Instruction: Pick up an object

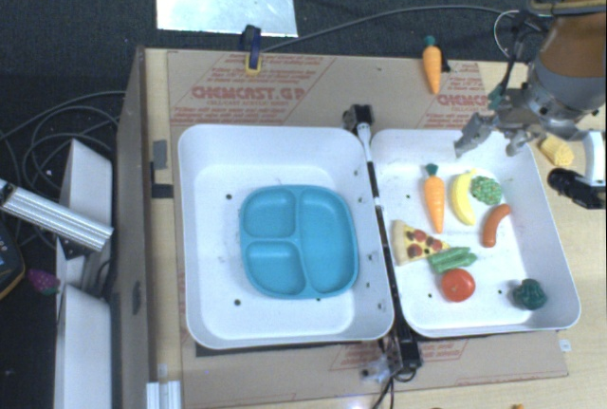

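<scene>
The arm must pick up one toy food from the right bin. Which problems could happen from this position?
1. The banana, the broccoli piece and the sausage lie touching or nearly so; the gripper may catch two or push them apart.
2. The pizza slice lies flat, so the fingers may slide over it.
3. The gripper, open, hovers near the right bin's far rim and could hit it on descent.

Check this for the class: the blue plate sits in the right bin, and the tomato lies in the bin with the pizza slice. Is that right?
Not quite. The camera view shows the blue plate in the left bin, not the right. The rest stands: the tomato lies in the bin with the pizza slice.
</scene>
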`<action>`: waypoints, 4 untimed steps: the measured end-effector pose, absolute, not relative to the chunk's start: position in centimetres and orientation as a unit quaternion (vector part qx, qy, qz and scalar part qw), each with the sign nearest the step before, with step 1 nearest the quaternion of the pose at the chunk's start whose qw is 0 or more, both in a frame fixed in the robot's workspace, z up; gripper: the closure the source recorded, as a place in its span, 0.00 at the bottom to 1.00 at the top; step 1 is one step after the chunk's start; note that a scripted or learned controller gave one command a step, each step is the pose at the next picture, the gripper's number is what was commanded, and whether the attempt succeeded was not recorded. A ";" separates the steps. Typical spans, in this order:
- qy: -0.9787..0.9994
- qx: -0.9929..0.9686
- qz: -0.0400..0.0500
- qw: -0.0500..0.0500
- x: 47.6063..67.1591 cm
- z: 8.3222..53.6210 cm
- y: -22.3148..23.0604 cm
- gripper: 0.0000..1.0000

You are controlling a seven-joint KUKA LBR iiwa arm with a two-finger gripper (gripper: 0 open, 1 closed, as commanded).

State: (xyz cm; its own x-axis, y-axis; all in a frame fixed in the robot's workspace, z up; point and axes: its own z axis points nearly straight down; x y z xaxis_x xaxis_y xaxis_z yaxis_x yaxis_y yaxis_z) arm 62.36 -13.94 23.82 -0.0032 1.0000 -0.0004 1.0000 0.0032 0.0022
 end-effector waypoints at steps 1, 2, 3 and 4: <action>0.709 0.705 0.000 0.000 63.3 15.3 -11.8 0.00; 0.709 0.705 0.000 0.000 61.9 10.4 -9.8 0.00; 0.709 0.705 0.001 0.002 62.0 11.6 -9.9 1.00; 0.709 0.705 0.001 0.002 62.0 11.6 -9.9 0.00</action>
